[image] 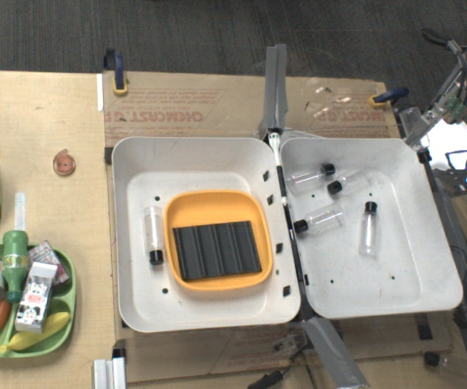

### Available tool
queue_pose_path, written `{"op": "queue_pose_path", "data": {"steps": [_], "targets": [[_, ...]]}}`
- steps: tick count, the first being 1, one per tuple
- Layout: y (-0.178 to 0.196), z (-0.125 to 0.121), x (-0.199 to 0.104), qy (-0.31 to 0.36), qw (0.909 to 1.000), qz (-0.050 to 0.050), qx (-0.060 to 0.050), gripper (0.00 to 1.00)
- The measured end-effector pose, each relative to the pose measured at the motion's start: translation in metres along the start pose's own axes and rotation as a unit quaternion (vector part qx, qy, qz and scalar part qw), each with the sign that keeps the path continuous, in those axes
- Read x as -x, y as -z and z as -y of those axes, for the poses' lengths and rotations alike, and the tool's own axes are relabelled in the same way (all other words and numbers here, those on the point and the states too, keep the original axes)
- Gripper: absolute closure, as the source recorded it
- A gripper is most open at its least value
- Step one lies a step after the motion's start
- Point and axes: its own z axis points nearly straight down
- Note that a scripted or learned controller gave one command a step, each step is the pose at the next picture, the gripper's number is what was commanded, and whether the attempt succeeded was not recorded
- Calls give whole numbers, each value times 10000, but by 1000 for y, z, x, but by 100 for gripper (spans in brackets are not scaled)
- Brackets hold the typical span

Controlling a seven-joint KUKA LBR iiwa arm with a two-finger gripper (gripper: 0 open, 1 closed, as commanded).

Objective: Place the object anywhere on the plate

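- Camera view gives us the orange plate (pixel 216 207) in the left bin (pixel 128 217), carrying a black ribbed block (pixel 216 249).
- One vial (pixel 152 233) lies beside the plate; four vials (pixel 332 201) wait in the right bin (pixel 412 282).
- We judge placing not yet begun; we cannot tell the tool's state.

Red lettering printed upside down, seemingly "CHEMCAST", is seen on the brown cardboard sheet (pixel 217 108) behind the left bin (pixel 132 241), while small labels elsewhere are too blurred to be read.
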Motion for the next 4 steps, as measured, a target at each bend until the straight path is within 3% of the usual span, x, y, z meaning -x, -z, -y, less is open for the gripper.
{"op": "queue_pose_path", "data": {"steps": [1,2,3,4], "targets": [[57,0,1,1288,9917,-2,2,100],[57,0,1,1288,9917,-2,3,0],[88,49,-33,2445,9696,-10,3,0],[54,75,-51,3524,9359,-17,5,0]]}}
